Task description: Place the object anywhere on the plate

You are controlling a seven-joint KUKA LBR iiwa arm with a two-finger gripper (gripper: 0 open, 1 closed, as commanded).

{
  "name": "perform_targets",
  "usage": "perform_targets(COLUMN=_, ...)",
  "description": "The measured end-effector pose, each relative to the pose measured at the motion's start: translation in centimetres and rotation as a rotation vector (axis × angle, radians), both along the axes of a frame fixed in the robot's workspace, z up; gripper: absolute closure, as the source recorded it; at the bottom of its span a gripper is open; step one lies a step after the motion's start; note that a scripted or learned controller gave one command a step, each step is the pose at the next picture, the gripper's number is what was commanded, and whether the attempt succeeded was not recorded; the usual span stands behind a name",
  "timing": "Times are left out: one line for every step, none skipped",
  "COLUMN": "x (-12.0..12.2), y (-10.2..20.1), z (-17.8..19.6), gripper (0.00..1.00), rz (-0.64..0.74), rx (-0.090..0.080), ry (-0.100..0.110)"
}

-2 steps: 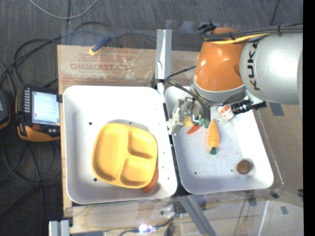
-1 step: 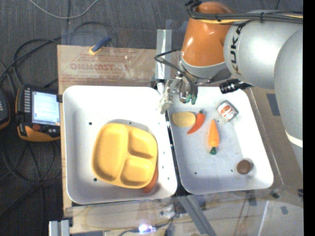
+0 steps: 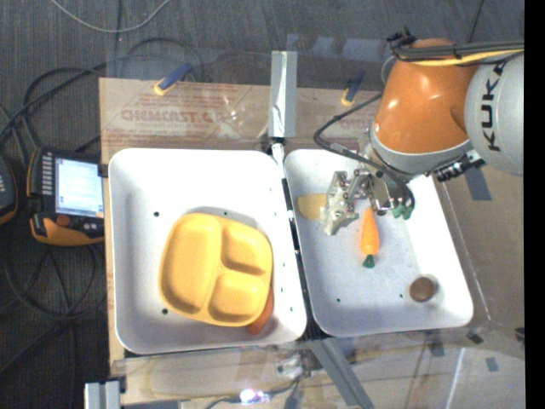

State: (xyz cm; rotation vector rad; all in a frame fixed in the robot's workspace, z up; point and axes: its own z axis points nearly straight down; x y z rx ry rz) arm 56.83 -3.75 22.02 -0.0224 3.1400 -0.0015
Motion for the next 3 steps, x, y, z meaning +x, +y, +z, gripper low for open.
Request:
perform_targets(x=7.2, y=2.5, z=-3.6, gripper=1.00, rz=-0.004, rx=0.005, ry=-0.001)
perform_targets(x=7.8, y=-2.4, z=-3.5, gripper=1.00, rz=0.422, rx=0.002, ry=-0.003)
perform_targets(x=8.3, y=-13.3, z=-0.6, gripper=1.00, rz=0.586, rx=0.000, ry=-0.004)
